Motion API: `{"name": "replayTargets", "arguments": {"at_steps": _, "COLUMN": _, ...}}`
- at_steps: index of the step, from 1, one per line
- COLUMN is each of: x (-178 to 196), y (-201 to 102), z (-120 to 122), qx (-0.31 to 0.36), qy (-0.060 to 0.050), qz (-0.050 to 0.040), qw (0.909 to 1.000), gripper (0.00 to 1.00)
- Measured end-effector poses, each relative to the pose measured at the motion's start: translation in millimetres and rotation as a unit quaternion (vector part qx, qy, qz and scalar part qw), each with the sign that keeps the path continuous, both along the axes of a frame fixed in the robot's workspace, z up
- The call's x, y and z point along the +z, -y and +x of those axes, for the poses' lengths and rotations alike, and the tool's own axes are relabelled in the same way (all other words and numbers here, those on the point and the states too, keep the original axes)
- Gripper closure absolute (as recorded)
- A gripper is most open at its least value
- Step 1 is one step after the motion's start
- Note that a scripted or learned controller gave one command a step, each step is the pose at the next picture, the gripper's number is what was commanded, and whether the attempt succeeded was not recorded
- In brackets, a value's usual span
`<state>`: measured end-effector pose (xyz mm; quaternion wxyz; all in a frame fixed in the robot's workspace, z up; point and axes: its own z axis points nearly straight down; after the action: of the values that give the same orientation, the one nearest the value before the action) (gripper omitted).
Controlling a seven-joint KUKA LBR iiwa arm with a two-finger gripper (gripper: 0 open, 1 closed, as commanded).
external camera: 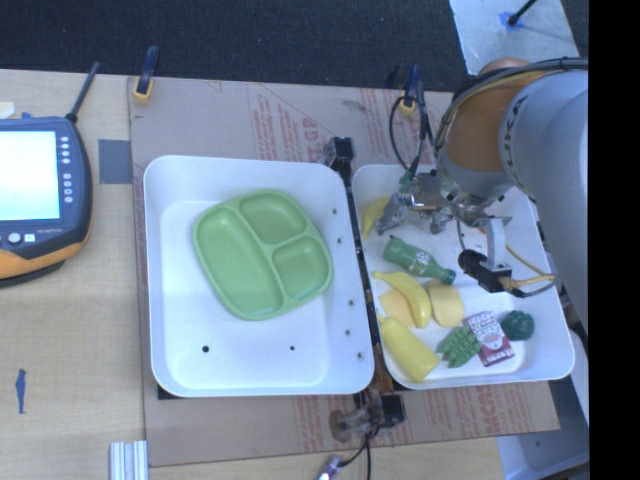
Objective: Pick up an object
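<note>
Objects for picking lay in the right bin (545, 368), and all the rest is told here from the left side to the right. A teach pendant (40, 193) with a pale screen rested at the left edge of the bench (90, 368). Beside it stood the left bin (170, 358), and in it lay a green divided plate (262, 253) with three compartments. In the right bin, a yellow piece (375, 215) lay near the back left corner, a green bottle (418, 258) lay tilted in front of it, and a banana (408, 294) lay just in front of the bottle. Other yellow toy foods (410, 351) lay close to the banana. More to the right were a small green toy (459, 346), a red and white packet (490, 338) touching it, and a dark green piece (517, 324). The hand (440, 206) hung over the back part of the right bin, above the bottle. I could not tell how it stood, open or closed, and nothing was seen gripped in it.
</note>
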<state>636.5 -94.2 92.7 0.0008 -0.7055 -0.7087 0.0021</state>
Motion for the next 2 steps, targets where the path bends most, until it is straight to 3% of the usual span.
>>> {"name": "replayTargets", "arguments": {"at_steps": 1, "x": -0.5, "y": 3.2, "z": 17.1, "qx": 0.0, "qy": -0.005, "qz": -0.0019, "qw": 1.0, "gripper": 0.0}}
{"name": "replayTargets", "arguments": {"at_steps": 2, "x": -0.6, "y": 4.3, "z": 17.3, "qx": -0.001, "qy": -0.005, "qz": -0.0011, "qw": 1.0, "gripper": 0.0}}
